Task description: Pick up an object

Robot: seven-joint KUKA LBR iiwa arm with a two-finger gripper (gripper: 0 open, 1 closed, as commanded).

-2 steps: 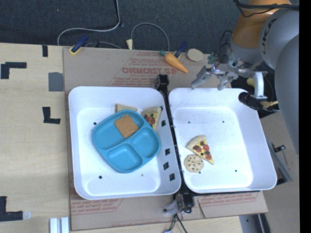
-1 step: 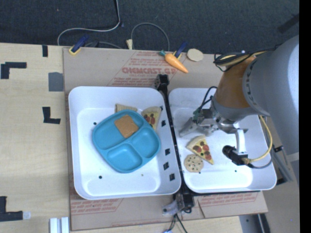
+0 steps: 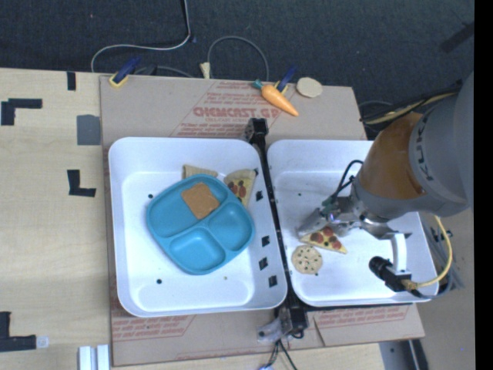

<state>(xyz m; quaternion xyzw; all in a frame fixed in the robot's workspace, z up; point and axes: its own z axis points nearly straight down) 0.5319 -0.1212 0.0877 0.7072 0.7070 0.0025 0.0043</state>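
In the right bin a toy pizza slice lies near the middle, and a round cookie lies just to its lower left. My gripper is low in this bin, directly above the pizza slice's upper edge; whether it touches the slice I cannot tell. The grey arm with its orange band reaches in from the right and hides the bin's right part. In the left bin a blue divided plate carries a brown toast square, with a pizza slice at its upper right rim.
A toy carrot and a pale round disc lie on the cardboard behind the bins. A black divider runs between the two bins. Cables loop over the dark floor at the back.
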